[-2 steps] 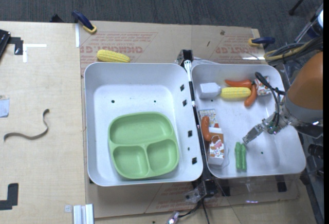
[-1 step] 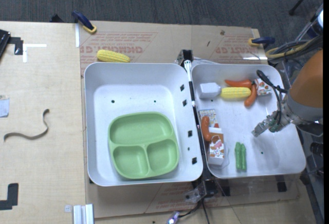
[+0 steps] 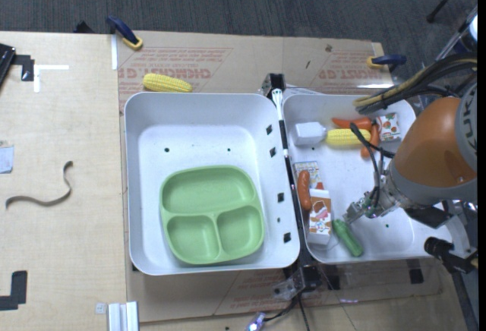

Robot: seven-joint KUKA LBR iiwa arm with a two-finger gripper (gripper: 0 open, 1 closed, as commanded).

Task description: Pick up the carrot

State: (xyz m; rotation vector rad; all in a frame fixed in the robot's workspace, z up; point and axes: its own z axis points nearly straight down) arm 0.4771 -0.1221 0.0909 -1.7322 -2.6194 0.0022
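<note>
Gripper (image 3: 361, 208) low in the right bin (image 3: 395, 242), centre-right of frame. Its tip is a small dark tangle at this res., so can't tell how it is set or whether anything sits in it. Nothing orange is visible there.

Just below-left of the tip lies a green pickle-like item (image 3: 348, 238), near but apart. Further left, along the bin's left wall, a small carton (image 3: 320, 217) w/ a hot dog (image 3: 304, 189) touching its upper side.

The carrot (image 3: 358, 124) rests at the top of the same bin, an orange sliver just above a corn cob (image 3: 348, 138) and beside a printed card (image 3: 389, 127); partly overlapped by the arm's cables (image 3: 395, 94). A small white block (image 3: 309, 132) sits left of the cob. Carrot and tip are well apart, w/ the cob between.

The arm (image 3: 440, 151), orange band prominent, fills the right edge. The left bin (image 3: 144, 170) holds a green divided plate (image 3: 213, 214). A second corn cob (image 3: 167, 82) lies on cardboard (image 3: 228, 64) above it, upper-centre. A dark cord (image 3: 42, 197) curls on the bench (image 3: 53, 132) at far left.

Progress, judging by layout: pick not yet made. Carrot on the bin floor, ungrasped. Left to do: get over the top of the bin, close on the carrot w/o catching the cob, lift clear.
</note>
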